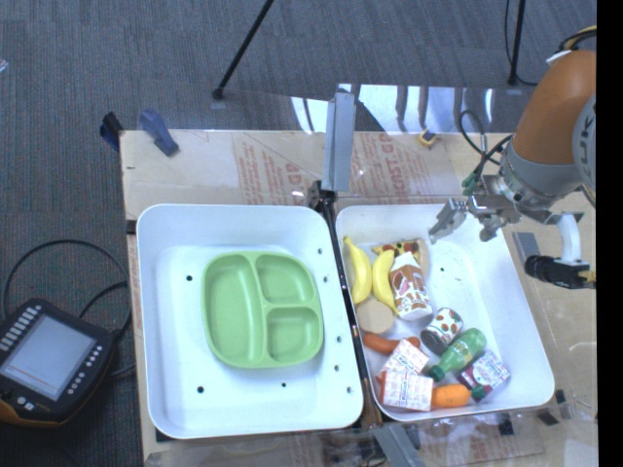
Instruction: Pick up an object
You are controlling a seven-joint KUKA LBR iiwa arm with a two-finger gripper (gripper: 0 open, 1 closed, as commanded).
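Even, fairly bright overhead light is falling across both bins. The left white bin (165, 251) is looking nearly washed out, with soft shadow along its inner walls. Glare is flashing off a reflective strip (409, 105) at the far edge of the worktop (243, 168). The whole frame is appearing slightly soft and grainy, the dark floor (97, 47) especially.

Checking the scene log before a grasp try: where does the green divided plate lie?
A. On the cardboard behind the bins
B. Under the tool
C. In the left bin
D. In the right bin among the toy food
C: the green divided plate lies flat in the left bin, while the bananas and other toy food sit in the right bin.
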